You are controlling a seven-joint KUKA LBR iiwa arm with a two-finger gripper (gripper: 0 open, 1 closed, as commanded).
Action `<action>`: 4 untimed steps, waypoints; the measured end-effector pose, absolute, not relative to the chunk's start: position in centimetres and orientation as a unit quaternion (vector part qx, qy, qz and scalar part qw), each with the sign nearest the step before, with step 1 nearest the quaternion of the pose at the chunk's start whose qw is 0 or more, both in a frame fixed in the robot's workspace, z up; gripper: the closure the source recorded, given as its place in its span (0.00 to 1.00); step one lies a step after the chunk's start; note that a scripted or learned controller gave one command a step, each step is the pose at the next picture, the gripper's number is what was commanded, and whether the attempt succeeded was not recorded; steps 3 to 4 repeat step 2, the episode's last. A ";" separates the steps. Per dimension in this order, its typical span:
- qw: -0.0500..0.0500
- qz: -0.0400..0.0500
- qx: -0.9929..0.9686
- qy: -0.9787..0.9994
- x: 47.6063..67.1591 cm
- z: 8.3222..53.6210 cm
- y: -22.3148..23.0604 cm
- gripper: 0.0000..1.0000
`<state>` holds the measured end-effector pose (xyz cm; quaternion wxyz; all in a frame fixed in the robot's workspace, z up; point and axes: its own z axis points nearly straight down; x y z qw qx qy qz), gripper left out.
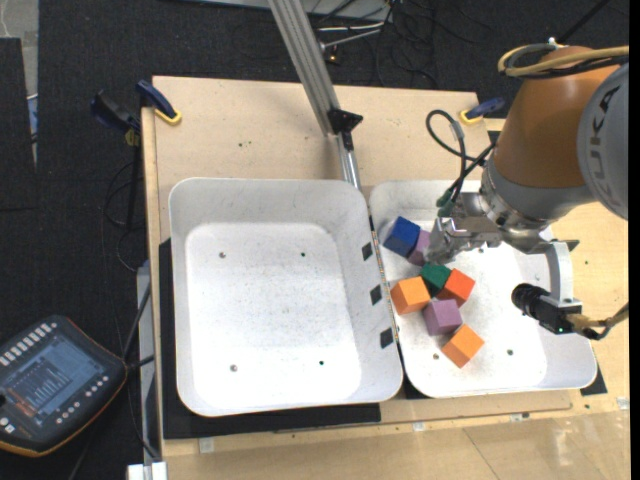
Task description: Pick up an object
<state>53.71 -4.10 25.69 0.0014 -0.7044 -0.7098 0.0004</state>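
- The arm (560,128) comes in from the right and hangs over the upper part of the right bin (520,373), its orange band and grey wrist covering the bin's far rim.
- The gripper (447,240) points down at the top of a cluster of small blocks; whether it is spread or closed cannot be told, since the wrist body hides that part.
- No block can be seen caught by the gripper.
- The blocks lie grouped in the left half of the right bin, close to the wall shared with the left bin (270,288).
- A blue block (402,236) sits at the top left of the cluster, tilted, with a pale purple block (421,245) touching its right side.
- A dark green block (435,276) lies just below the gripper, wedged between an orange block (410,295) on its left and a red-orange block (459,285) on its right.
- A purple block (442,315) lies below those, touching them.
- Another orange block (464,345) sits lowest, just beside the purple one's lower right corner.
- All are small cubes with matte, solid colours and sharp edges.
- A teach pendant (50,383) lies on the dark floor at lower left.
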 end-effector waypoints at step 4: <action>0.000 -0.001 -0.704 -0.710 55.3 24.6 7.3 1.00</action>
